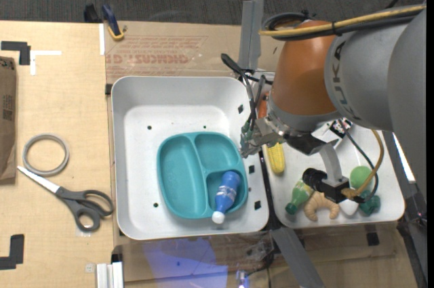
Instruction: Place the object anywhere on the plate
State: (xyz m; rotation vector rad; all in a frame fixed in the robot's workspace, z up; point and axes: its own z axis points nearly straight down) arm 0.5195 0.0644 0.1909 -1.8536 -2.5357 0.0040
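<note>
A teal divided plate lies in the left white bin. A blue bottle with a white cap lies in the plate's small lower-right compartment, cap toward the front. My gripper hangs over the wall between the two bins, just beyond the plate's right rim and above the bottle. The orange and grey wrist covers most of it from above.
The right bin holds a yellow corn cob, a tan knobbly toy, a green bottle-like piece, a green ball and small white and dark green bits. Scissors and a tape roll lie on the bench at left.
</note>
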